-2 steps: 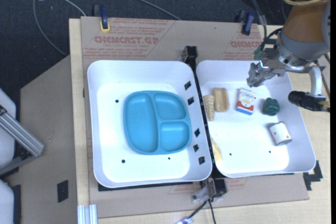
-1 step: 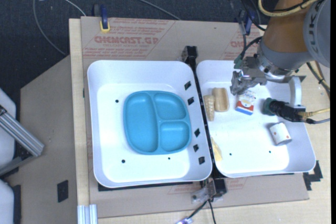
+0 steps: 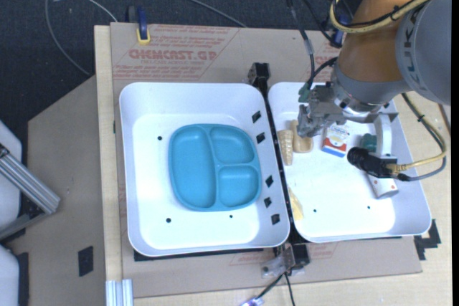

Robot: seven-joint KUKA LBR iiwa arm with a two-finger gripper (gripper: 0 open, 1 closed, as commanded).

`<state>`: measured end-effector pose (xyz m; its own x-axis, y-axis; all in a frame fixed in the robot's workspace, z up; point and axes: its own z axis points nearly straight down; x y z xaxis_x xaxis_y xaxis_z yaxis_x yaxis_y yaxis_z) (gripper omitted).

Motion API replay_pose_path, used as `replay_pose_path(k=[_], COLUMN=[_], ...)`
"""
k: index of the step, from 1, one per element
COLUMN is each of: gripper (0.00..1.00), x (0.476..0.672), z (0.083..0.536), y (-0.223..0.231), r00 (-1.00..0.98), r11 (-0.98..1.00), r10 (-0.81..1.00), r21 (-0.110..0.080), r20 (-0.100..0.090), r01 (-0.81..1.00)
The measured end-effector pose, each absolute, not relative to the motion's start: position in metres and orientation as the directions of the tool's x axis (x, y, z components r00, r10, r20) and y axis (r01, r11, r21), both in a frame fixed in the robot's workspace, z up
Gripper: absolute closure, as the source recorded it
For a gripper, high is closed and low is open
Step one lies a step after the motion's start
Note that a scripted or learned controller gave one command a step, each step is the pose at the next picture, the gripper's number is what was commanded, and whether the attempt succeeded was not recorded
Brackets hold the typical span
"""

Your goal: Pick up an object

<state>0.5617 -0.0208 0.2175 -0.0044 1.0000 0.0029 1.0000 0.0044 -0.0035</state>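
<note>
Camera view: gripper (image 3: 310,127) sat low in right bin (image 3: 344,215), near its left wall, just above a tan object (image 3: 304,143). Finger state: cannot tell. A red-white-blue box (image 3: 335,145) lay just right of gripper; corn cob (image 3: 287,146) at the wall. Left bin (image 3: 143,118) held blue divided plate (image 3: 214,167)

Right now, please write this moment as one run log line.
gripper: low in right bin | near: tan object | left bin: blue tray
</note>
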Motion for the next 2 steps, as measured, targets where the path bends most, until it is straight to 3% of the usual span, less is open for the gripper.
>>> replay_pose_path(k=[2], gripper=[1.0], x=[0.539], z=[0.215], y=[0.08], r00=[-0.006], r11=[0.006], r10=[1.0], r21=[-0.004], r20=[0.003], r01=[1.0])
